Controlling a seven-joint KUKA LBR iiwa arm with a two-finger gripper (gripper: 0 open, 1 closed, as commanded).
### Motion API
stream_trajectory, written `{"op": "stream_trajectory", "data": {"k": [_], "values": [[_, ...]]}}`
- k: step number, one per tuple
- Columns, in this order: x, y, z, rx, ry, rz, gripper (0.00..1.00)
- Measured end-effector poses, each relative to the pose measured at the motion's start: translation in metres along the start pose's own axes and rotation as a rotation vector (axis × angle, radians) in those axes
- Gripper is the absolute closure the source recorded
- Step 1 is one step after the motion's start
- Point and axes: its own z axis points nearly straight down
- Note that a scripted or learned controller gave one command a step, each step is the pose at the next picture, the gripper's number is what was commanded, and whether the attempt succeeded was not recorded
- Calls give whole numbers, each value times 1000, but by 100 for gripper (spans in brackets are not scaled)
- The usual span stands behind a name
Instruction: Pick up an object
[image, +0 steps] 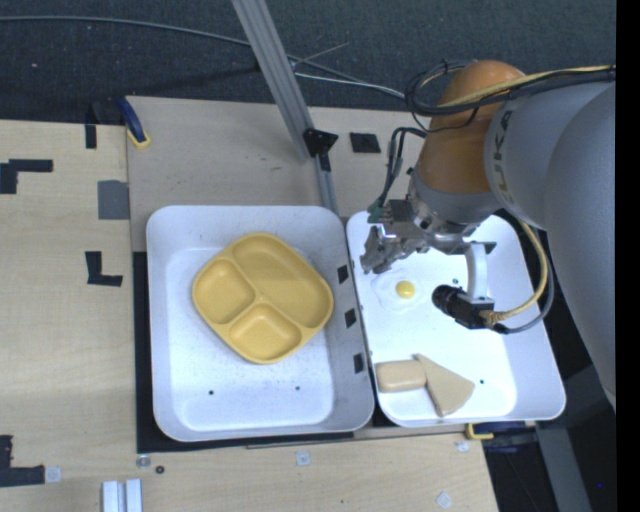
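The desk (60, 330) took up most of the frame, light wood with bits of black tape stuck on the left side. The arm (570, 170) came in big from the upper right, grey with that orange band (465, 130) above the wrist, and it hung over the top of the right bin.

Two white bins sat side by side in the middle. The left bin (180, 400) was the larger-looking one and held a yellow divided plate (262, 296) with three compartments, lying flat, a bit above the centre of the bin. The right bin (530, 390) was partly covered by the arm.

The gripper (378, 255) was at the upper left corner of the right bin, pointing down near the edge between the two bins. Honestly couldn't tell whether it was spread or pinched, too much clutter there, and I saw nothing held in it.

Down in the lower left of the right bin lay a tan block (400, 375) touching a tan wedge (448, 388) just to its right. Smallest thing was a little yellow ball (404, 290), sitting loose on the bin floor just below and right of the gripper, apart from it.
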Motion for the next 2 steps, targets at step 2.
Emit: {"op": "stream_trajectory", "data": {"k": [2], "values": [[89,35,-3,-3,0,0,100]]}}
